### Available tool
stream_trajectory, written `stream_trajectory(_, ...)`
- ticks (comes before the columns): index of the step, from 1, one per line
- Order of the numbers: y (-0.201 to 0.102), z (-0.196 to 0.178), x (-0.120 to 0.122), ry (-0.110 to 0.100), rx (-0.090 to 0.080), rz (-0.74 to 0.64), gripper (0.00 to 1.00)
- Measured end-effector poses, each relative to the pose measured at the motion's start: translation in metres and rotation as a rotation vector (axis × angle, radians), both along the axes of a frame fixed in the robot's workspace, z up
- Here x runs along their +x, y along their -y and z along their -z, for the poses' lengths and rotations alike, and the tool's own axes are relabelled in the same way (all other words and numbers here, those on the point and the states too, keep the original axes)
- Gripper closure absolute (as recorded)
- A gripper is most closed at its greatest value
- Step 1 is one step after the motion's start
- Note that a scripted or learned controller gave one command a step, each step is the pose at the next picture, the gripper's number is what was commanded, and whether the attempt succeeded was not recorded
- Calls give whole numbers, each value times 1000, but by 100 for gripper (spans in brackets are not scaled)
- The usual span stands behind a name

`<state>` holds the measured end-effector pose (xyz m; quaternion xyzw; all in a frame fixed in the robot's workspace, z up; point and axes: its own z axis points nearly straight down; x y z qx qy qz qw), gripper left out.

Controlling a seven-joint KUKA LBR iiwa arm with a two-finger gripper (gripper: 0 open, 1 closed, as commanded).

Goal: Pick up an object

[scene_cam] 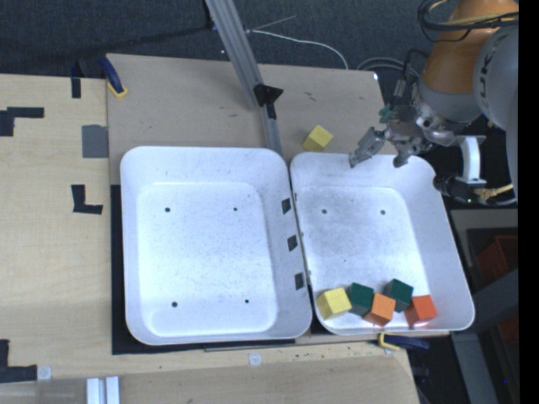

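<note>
Hovering over the far rim of the right bin (438,217), your gripper (381,152) has its fingers spread apart with nothing between them. You have a yellow cube (318,138) lying on the bench just outside that rim, near the gripper. Along the bin's near wall you'll see a yellow block (334,301), two green blocks (361,295) and two orange blocks (421,309) clustered together. The left bin (135,225) sits alongside.

Smooth speckled white plastic bins (210,167), matt wooden bench (50,251), glossy orange band (472,11)

bench (194,99) | two white bins (139,225) side by side | yellow cube (318,138)
</note>
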<state>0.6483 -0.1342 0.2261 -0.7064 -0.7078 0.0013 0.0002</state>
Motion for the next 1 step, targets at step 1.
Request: stream_trajectory(1, 39, 101, 10, -6, 0, 3, 0)
